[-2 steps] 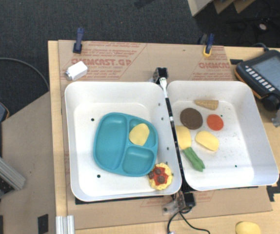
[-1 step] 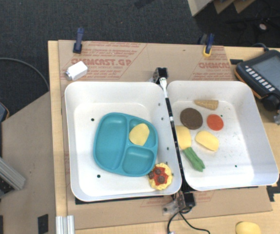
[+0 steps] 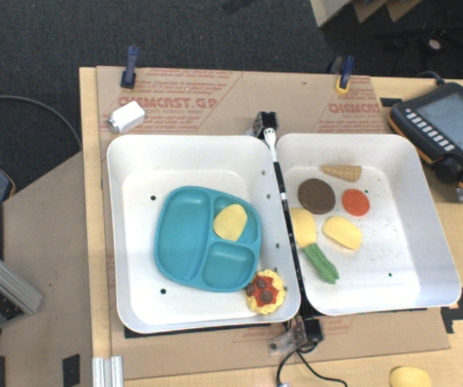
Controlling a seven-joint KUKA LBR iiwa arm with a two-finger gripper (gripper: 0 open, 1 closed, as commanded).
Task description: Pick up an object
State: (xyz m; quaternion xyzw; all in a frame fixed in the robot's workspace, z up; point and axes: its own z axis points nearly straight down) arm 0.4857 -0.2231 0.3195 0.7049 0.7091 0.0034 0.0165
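The left bin (image 3: 135, 216) holds a teal sectioned plate (image 3: 191, 240) with a pale yellow piece (image 3: 231, 222) in its upper right section. A small toy pizza (image 3: 265, 290) with red toppings lies by the plate's lower right corner. In the right bin (image 3: 409, 216) lie a brown disc (image 3: 316, 195), a tan cone (image 3: 341, 172), an orange-red round piece (image 3: 356, 203), two yellow pieces (image 3: 302, 226) (image 3: 342, 233) and a green pod (image 3: 322, 263).
A cardboard sheet (image 3: 215, 103) lies under both bins, held by clamps at the back (image 3: 130, 65) (image 3: 344, 72). A dark tablet-like device (image 3: 445, 127) sits at the right. A yellow object (image 3: 410, 376) rests near the front edge. A white block (image 3: 127, 117) lies back left.
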